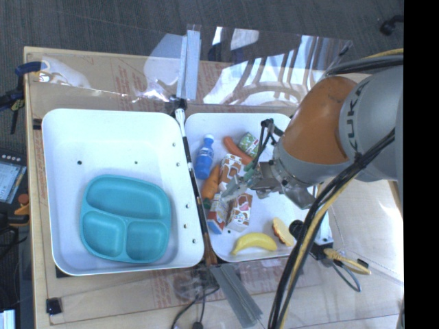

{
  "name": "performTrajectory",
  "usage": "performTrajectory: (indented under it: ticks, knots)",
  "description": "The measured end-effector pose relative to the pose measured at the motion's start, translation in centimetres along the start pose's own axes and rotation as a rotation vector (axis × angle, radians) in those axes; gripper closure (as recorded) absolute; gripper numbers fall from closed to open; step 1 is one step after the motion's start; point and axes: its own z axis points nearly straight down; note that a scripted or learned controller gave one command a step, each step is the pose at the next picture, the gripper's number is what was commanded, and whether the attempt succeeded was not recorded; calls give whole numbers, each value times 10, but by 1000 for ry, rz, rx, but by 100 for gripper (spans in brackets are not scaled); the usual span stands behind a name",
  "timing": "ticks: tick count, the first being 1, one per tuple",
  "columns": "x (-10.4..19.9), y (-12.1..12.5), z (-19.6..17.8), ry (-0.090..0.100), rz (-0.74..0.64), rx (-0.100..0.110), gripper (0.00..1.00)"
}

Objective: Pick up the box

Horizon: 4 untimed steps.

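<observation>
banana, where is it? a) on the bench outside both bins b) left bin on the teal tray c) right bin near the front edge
c: the banana lies in the right bin near its front edge, apart from the teal tray in the left bin.

A teal divided tray (127,219) lies in the left bin (62,125); banana (254,242), blue bottle (204,157) in the right.

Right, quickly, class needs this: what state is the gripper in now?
Gripper: low over the cartons in the right bin; state cannot be told.
</observation>
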Motion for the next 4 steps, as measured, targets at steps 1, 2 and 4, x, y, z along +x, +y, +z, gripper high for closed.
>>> performTrajectory:
  ticks: [1,2,4]
  knots:
    - [-24,-10,88,-6,13,-19,0]
    - [-18,42,100,-10,36,-26,0]
    - [-52,109,-27,-2,4,-6,0]
